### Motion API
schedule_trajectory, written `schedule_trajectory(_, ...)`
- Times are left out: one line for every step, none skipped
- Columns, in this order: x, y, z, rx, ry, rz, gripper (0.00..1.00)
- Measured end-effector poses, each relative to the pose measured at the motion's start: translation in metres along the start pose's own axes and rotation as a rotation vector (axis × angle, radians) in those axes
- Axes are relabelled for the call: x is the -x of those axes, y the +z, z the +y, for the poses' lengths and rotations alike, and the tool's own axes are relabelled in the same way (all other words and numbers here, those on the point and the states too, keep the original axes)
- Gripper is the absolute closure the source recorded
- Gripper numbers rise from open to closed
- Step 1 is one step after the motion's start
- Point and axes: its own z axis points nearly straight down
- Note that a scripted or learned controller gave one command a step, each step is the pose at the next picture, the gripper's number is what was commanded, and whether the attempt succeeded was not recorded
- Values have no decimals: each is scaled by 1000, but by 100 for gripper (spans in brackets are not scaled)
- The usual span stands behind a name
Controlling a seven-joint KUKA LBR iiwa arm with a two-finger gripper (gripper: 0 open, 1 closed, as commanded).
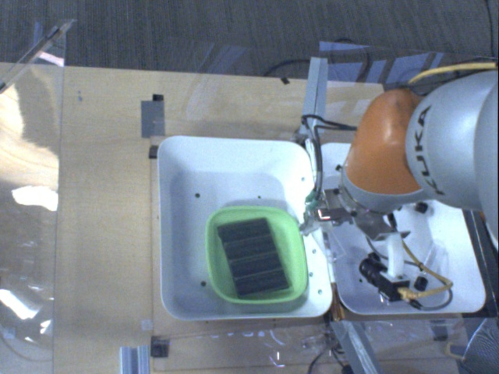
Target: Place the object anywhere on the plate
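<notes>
1. The arm [460, 146] hangs over the seam between the 2 white bins on the desk [101, 209]. The claw [321, 214] sits beneath the orange band, mostly hidden by the wrist, so I cannot tell whether it is released or clenched.
2. The dark ribbed block [251, 257] lies flat on the green plate [213, 240], down and to the left of the claw in the camera view, near it but apart.
3. The plate rests in the left bin [179, 178]; its nearest rim is just beside the claw. The right bin [456, 248] spreads to the claw's other side.
4. Judged from this, the placing step looks done: the block sits wholly inside the plate's rim.
5. What remains seems to be clearing away. That calls for a straight rise that avoids nudging the plate's rim or the bin wall beside the claw.
</notes>
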Motion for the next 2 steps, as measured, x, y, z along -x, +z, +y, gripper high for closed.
schedule_trajectory(-24,1,-3,0,-89,0,100)
schedule_trajectory(-24,1,-3,0,-89,0,0)
